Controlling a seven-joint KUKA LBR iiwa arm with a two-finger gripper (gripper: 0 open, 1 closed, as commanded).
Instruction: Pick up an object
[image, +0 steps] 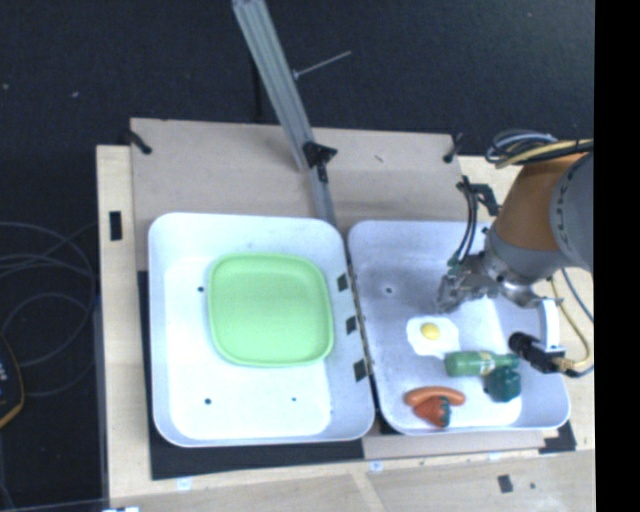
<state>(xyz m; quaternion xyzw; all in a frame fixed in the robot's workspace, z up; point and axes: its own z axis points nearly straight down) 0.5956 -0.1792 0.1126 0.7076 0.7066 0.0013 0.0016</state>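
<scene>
One gripper (458, 290) hangs low over the right bin (395, 262); whether it is open I cannot tell. Just near of it lies a fried egg (432, 335), then a green bottle (478, 362), a dark green lump (503, 383) and a red-orange vegetable (435, 401). Left, a green plate (270, 309) fills the other bin (180, 300).

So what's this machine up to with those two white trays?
A robot arm reaches in from the right over the right bin, its tool low inside it, just above a toy fried egg. Nothing shows in its grip. Near the egg lie a green bottle, a dark green toy and a red-orange toy. The left bin holds a light green plate. It looks set to try picking something up.
</scene>
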